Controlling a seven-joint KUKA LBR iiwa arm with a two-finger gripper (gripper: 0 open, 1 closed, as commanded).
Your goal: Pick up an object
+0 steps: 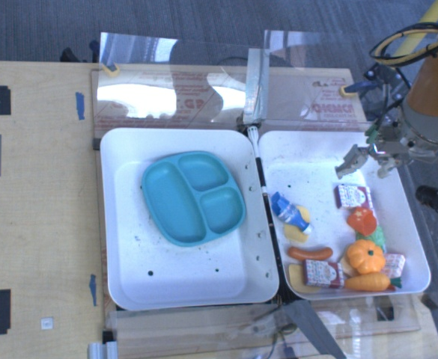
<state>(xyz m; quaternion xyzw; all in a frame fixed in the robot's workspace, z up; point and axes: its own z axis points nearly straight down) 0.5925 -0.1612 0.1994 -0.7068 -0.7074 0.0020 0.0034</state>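
Nothing has been lifted yet: every toy food piece lies on the floor of the right bin [320, 152], so the whole pick remains to be done. The candidates cluster toward the near right corner, a blue and yellow packet [290, 215], a sausage [310, 253], a red tomato [362, 220] and an orange pumpkin [365, 256]. The left bin [121, 215] holds a blue divided plate [194, 197]. The gripper [367, 161] hangs over the far right part of the right bin, its jaws spread apart and grasping nothing, the wrist tilted downward from the right.
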